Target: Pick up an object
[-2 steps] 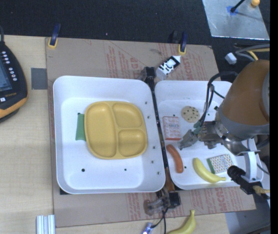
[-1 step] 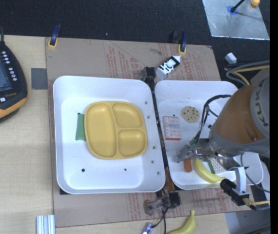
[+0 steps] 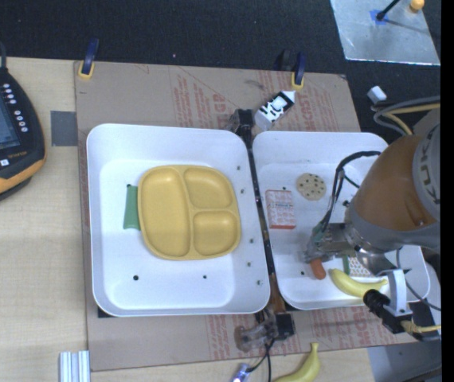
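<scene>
My tool (image 3: pixel 322 249) is down in the right bin (image 3: pixel 287 153), near its front edge, and my grey arm with the orange band (image 3: pixel 390 185) covers most of that bin's right half. I cannot tell how wide the tool stands or whether it has hold of anything.

Just in front of the tool lies a small orange-red piece (image 3: pixel 317 270), apart from a yellow banana (image 3: pixel 353 283) that lies beside it with its long axis running left to right, its right end tipped toward the bin's front right corner. Farther back in the same bin sit a round chocolate-chip cookie (image 3: pixel 310 185) and a small packet with a red and white label (image 3: pixel 280 208); the print is too small to read.

The left bin (image 3: pixel 99 213) holds a yellow compartment tray (image 3: pixel 187 211) lying over a green flat piece (image 3: pixel 131 207), with open white floor around it, widest at the front.

The cardboard sheet (image 3: pixel 171 90) under the bins bears red printed tape, illegible here. A teach pendant (image 3: pixel 0 138) rests on the tabletop (image 3: pixel 20 277) at far left. A second banana (image 3: pixel 305 366) lies outside the bins at the front.
</scene>
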`<move>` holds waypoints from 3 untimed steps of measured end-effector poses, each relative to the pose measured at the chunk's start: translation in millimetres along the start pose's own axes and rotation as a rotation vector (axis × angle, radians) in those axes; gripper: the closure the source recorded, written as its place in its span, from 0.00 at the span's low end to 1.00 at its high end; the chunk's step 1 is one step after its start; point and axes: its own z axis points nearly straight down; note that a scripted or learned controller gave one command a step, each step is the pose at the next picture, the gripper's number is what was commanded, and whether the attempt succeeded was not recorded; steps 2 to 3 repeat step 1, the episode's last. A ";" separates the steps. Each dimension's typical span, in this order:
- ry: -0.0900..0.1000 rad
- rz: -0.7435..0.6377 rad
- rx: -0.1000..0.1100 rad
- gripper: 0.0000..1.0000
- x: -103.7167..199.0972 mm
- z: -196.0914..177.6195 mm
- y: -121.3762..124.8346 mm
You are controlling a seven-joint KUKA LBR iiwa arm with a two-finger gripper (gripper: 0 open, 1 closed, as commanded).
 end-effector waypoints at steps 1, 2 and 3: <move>0.002 0.008 -0.004 1.00 71.7 -91.0 46.3; 0.002 0.008 -0.004 1.00 71.7 -91.0 46.3; 0.002 0.008 -0.004 1.00 71.7 -91.0 46.3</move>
